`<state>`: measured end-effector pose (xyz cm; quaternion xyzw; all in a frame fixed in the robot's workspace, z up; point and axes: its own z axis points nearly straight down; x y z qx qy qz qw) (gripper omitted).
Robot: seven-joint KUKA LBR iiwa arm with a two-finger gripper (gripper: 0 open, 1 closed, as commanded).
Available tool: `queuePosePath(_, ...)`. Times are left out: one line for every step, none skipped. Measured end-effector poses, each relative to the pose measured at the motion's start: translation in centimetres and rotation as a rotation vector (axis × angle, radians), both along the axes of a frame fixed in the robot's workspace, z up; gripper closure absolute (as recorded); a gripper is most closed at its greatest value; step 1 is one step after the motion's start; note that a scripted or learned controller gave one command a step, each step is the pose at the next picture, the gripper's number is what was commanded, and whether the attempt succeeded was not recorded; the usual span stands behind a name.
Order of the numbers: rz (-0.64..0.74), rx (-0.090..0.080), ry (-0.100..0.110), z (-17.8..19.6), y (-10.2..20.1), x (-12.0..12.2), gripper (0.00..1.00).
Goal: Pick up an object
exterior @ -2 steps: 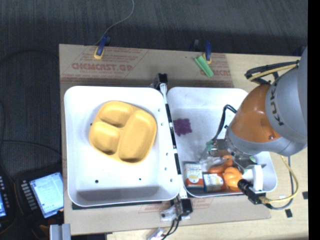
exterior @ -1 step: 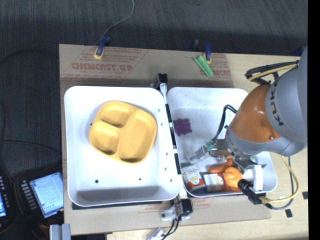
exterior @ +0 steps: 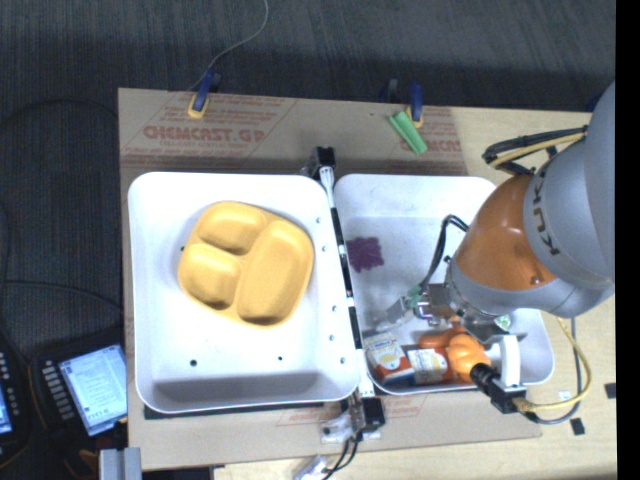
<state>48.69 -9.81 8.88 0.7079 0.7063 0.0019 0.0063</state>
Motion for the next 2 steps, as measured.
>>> queuePosePath(0.0, 0.001, -0.003, 1.07, 0.03, 0.15, 1.0)
queuePosePath(0.0, 0.001, -0.003, 1.05, 0.03, 0.13, 0.0)
